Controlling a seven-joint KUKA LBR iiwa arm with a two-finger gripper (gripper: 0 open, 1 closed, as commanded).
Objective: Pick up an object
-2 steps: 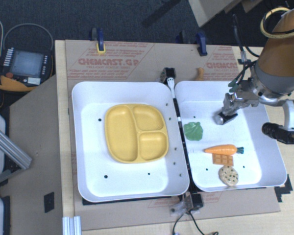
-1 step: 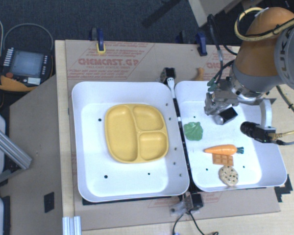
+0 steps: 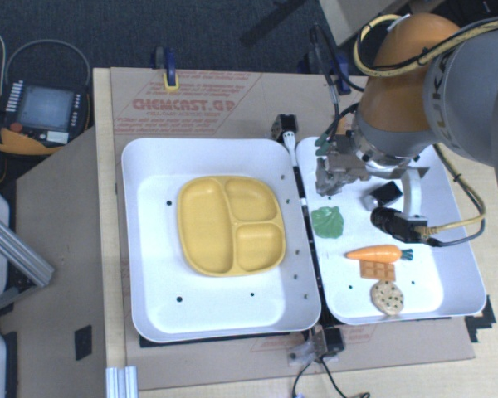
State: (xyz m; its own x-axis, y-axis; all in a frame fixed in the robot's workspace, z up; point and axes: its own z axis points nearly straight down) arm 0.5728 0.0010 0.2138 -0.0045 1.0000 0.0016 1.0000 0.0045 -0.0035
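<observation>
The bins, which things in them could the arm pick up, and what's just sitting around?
For the job: gripper, green toy, carrot, cookie, yellow tray.

Just lying about: pendant, blue clamp, cardboard sheet.

The arm (image 3: 473,81) is cased in smooth grey, with a rounded orange band (image 3: 402,65) above the wrist. A yellow-and-black cable (image 3: 373,36) is looped over the band. The pincer (image 3: 332,177) is built of grey metal, with dark cables trailing beside it.
</observation>
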